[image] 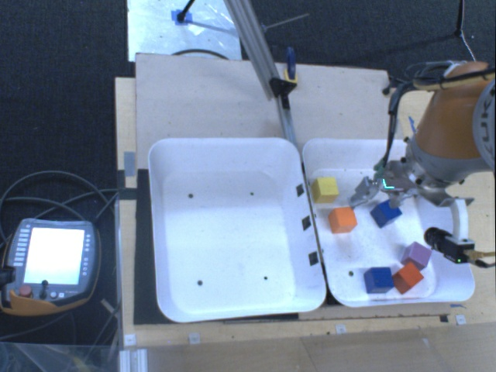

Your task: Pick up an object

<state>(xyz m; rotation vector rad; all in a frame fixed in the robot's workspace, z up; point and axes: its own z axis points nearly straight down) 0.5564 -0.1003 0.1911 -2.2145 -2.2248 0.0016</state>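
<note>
My tool (378, 196) hung low over a blue cube (385, 212) just beneath it; I couldn't tell its state. I judged this the approach; next called for settling around that cube

- Arm (457, 115): cut off at right edge of frame.
- Gripper (377, 194): fingertips too small and blurred to tell gap; contact with blue cube (385, 212) unclear.
- Right bin (341, 155): far-right rim hidden under arm.
- Metal pole (252, 37): top leaves frame.
</note>
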